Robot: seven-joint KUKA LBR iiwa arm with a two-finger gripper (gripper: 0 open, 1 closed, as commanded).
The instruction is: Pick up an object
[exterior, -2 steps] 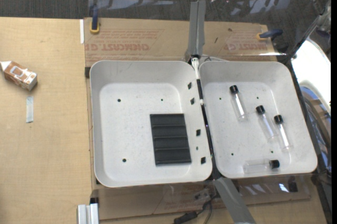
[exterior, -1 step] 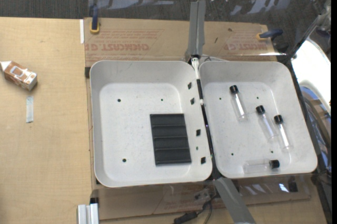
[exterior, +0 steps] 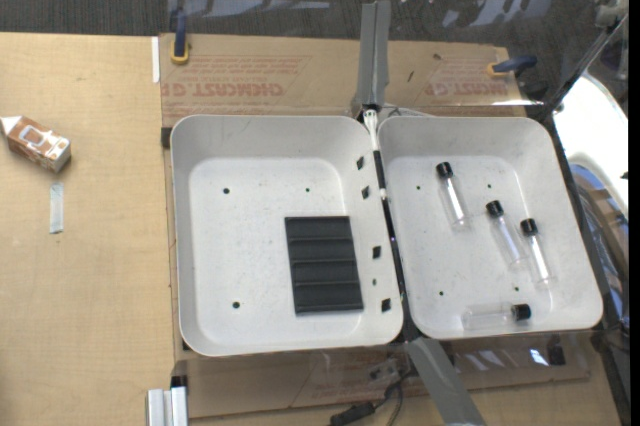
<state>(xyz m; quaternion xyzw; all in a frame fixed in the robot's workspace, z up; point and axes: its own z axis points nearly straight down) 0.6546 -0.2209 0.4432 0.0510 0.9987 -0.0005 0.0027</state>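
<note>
Whether the claw is spread or pressed together cannot be told. In the right bin (exterior: 570, 214), 4 clear black-capped tubes (exterior: 452, 196) are seen, 3 lying slantwise near the middle and 1 by the near wall. A black ribbed block (exterior: 323, 264) is laid in the left bin (exterior: 200, 244), and a small orange box (exterior: 38, 144) sits well apart on the bench (exterior: 80, 314).

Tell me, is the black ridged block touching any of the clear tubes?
Apart. The camera view shows the black ridged block in the left bin, the clear tubes in the right bin.
</note>
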